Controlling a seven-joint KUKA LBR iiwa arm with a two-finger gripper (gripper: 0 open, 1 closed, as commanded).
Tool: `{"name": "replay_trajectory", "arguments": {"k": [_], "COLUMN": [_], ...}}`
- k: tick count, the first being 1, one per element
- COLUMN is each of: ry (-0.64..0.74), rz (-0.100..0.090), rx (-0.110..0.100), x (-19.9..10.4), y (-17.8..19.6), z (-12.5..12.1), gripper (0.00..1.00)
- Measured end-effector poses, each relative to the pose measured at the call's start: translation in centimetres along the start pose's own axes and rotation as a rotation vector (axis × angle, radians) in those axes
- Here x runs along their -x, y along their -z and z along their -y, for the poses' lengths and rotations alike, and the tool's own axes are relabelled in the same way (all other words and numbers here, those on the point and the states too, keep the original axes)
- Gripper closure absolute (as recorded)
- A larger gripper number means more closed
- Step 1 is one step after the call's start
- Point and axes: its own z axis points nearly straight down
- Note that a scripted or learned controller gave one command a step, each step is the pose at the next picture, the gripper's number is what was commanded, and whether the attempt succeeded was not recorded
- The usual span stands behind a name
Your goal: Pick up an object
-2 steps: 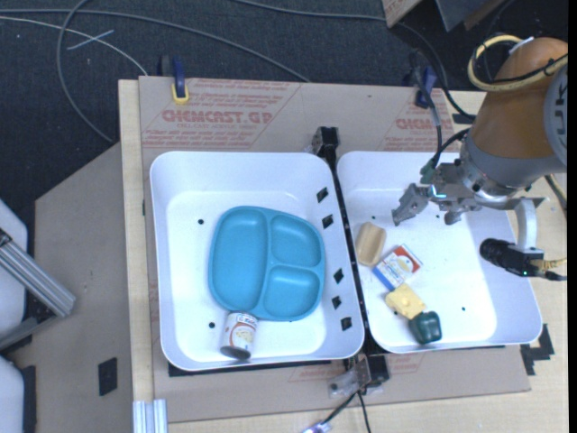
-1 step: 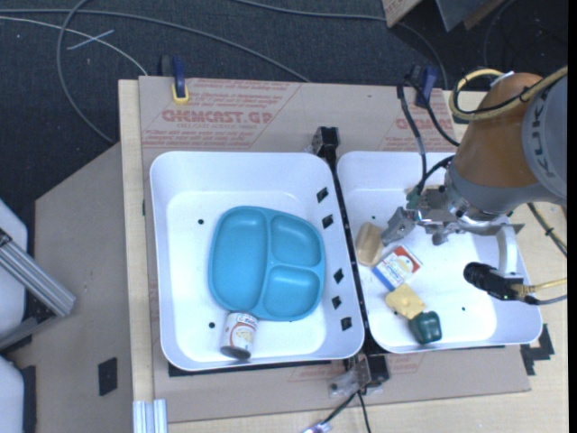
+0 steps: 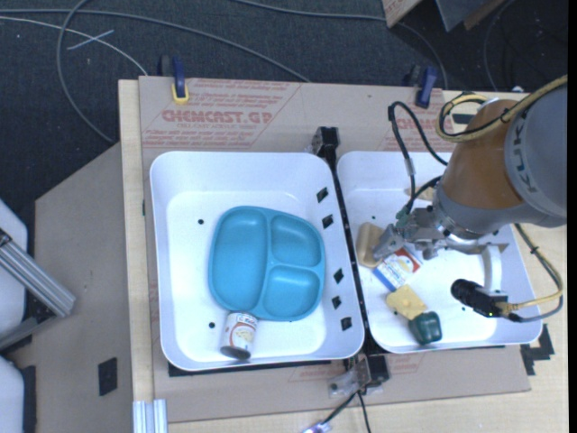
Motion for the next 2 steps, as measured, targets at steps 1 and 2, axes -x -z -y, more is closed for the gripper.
{"name": "replay_trajectory", "arguments": {"k": [1, 2], "ry": [0.001, 0.001], "rz": [-0.001, -0.004], "rx": [0.009, 0.020], "x": [0.0, -0.3], "y": [-1.8, -0.4], "z": [-0.2, -0.6], "gripper": [0.00, 1.00]}}
